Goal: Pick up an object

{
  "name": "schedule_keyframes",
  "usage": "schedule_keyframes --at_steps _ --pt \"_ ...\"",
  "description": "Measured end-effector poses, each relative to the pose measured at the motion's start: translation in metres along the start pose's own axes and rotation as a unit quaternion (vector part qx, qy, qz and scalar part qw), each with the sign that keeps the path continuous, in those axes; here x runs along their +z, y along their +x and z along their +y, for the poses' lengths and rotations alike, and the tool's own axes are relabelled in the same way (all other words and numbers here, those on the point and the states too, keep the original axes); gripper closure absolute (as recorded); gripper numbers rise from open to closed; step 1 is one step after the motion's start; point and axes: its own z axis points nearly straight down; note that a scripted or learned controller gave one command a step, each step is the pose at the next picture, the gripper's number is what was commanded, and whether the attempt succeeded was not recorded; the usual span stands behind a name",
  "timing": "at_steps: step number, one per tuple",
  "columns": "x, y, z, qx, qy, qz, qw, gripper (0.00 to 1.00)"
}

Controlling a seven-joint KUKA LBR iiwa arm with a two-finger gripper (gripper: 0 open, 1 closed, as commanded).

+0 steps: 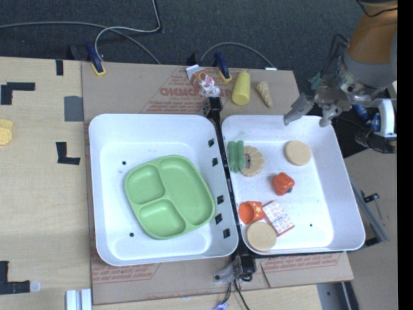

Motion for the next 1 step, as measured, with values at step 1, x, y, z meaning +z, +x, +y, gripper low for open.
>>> schedule_keyframes --at_steps 1 --pt "0.0764 -0.0283 -0.0629 0.001 0.002 0.0 1.0 0.0"
